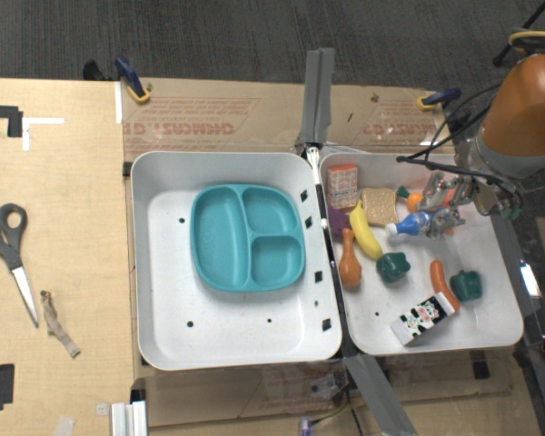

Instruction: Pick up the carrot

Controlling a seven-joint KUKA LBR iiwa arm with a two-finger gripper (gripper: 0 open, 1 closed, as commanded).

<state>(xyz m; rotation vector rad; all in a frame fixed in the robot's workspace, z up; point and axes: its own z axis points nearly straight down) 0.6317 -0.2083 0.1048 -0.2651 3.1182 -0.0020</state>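
Two white bins sit side by side across the middle of the frame. At the far left edge, scissors (9, 248) lie on the bare wooden bench, well apart from everything else. The left bin (154, 334) holds a teal divided plate (248, 237), lying flat near its centre.

Crossing the divider, the right bin (490, 334) is crowded along its left and upper parts: a small pink carton (342, 185), a slice of toast (379, 205), a banana (365, 233), a brown drumstick (349, 263) and a dark green pepper (392, 266). Lower down lies a black-and-white carton (425, 317).

To the right of centre in this bin lies the carrot (438, 276), a short orange piece on the bin floor, just beside a second green pepper (466, 285) and above the black-and-white carton.

At the upper right the gripper (443, 209) hangs over the bin near a blue and white object; whether its fingers are apart or together I cannot tell, and nothing can be made out between them. The carrot is ungrasped, so the step in hand looks like the approach. The next move likely calls for shifting toward the lower part of the frame, centring over the carrot, and descending without nudging the neighbouring pepper.
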